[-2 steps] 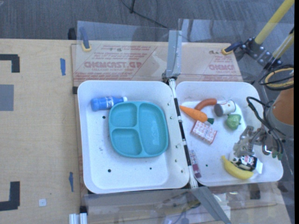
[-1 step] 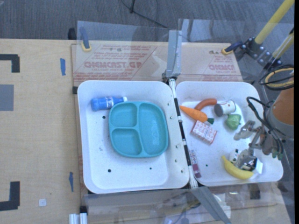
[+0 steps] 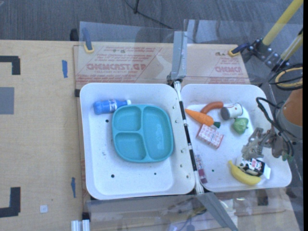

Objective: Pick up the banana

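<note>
While the hand (image 3: 253, 148), grip unclear, hovers close, banana (image 3: 243, 176) hugs bin's (image 3: 284, 179) near rim.

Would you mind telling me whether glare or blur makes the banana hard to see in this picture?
Camera view: even lighting, no glare on the banana; it is sharp enough, partly covered by a black-and-white packet; the gripper beside it looks cluttered and blurry.

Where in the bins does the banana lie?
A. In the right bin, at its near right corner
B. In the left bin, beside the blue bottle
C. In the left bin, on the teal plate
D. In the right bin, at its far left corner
A: the banana lies in the near right corner of the right bin, just below the gripper.
</note>
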Controlling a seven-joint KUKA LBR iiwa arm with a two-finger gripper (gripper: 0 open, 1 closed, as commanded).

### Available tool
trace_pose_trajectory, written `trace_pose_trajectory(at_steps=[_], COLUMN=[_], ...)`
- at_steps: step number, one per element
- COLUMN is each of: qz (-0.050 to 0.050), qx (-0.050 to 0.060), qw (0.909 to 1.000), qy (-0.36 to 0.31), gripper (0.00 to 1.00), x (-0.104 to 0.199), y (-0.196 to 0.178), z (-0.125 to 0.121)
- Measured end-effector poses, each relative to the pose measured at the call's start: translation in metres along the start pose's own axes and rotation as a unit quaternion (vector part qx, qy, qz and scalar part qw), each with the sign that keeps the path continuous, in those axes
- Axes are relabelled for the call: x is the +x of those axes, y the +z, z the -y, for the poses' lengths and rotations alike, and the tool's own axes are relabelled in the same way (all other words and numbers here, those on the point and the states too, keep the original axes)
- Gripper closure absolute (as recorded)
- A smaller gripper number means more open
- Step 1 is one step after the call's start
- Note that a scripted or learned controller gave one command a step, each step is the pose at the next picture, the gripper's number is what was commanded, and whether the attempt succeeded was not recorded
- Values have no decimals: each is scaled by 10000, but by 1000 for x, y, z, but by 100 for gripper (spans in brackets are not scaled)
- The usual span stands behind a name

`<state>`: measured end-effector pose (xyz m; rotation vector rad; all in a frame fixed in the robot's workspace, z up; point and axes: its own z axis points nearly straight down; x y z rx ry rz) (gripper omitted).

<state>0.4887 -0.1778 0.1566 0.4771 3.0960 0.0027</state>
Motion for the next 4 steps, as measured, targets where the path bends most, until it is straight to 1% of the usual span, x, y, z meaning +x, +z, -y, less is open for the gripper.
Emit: trace_pose_trajectory(at_steps=[1, 2, 3, 4], qz=[-1, 0, -42, -33], qx=[1, 3, 12, 4], qw=[10000, 9999, 9962, 9961], qy=[3, 146, 867, 879], gripper=[0, 0, 0, 100], x=[0, -26, 21, 20], y=[0, 59, 60, 52], z=[0, 13, -39, -39])
